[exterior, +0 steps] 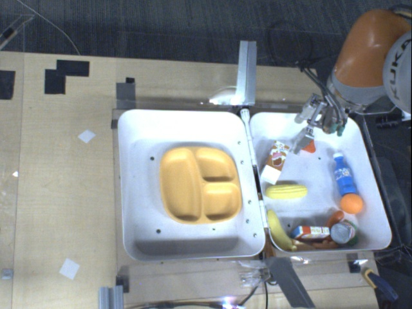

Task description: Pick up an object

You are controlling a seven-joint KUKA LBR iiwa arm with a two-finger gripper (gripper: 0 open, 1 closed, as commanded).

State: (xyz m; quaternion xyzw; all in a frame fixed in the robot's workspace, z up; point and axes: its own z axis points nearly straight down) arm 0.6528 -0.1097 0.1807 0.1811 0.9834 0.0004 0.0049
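The claw [308, 136] hangs over the far part of the right bin [380, 192], reaching in from the right. One slim finger shows, slanting down toward the bin floor. Whether the claw is open or closed cannot be told at this size, and nothing is seen held in it.

The nearest candidate is a small orange-red piece [310, 147], touching or just beside the fingertip on its near side. It is too small to give a long axis. Next nearest is the small carton [275, 162], lying toward the bin divider and nearer the camera. Its long axis runs diagonally, its upper end tilted toward the claw.

The corn cob [286, 191] lies across the bin, long axis roughly left to right, nearer still. The blue bottle [343, 174] lies along the right wall, long axis near to far, cap end toward the far side, with an orange [351, 203] at its near end.

The yellow divided tray [198, 183] sits in the left bin [138, 172], well apart.

Judgement: the shortest move is straight down onto the orange-red piece.
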